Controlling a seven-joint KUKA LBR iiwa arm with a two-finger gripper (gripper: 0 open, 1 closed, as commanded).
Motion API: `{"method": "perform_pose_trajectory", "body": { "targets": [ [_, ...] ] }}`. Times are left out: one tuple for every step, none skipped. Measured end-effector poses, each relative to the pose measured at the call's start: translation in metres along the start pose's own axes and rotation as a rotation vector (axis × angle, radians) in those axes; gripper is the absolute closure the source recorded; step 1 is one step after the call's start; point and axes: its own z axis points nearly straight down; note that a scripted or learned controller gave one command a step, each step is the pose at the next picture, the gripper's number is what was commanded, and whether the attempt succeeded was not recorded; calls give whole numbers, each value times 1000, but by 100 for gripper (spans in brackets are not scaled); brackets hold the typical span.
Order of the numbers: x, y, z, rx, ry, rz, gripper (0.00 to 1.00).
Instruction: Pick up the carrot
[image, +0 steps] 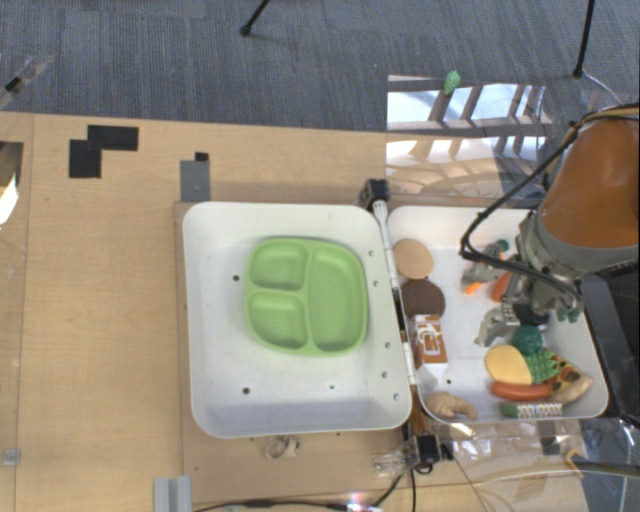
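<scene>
While the arm (590, 190) leans in from the right over the right bin (450, 375), its end effector (520, 318) hangs low above that bin's middle, and from this angle I cannot tell how it is set. Just left of it, two small orange bits show: the carrot (500, 287) peeks out beside the wrist hardware, partly hidden by it, with a smaller orange piece (472, 290) a little farther left. Nothing is visibly gripped. Below the end effector sit a yellow lemon-like piece (505, 363), a dark green leafy piece (530, 338) and a red sausage shape (522, 390), crowded together near the bin's front right corner. Along the bin's left side run a tan round (412, 258), a dark brown round (422, 297) and a small red-and-white packet (430, 343), with a pale lumpy item (450, 405) at the front. Over in the left bin (215, 330), a green divided plate (305, 295) lies flat in the middle. Both bins rest side by side on the desk (90, 330).
</scene>
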Motion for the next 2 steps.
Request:
{"method": "perform_pose_trajectory", "body": {
  "targets": [
    [19, -60, 109, 0, -7, 253, 0],
    [-33, -80, -48, 4, -17, 266, 0]
  ]
}}
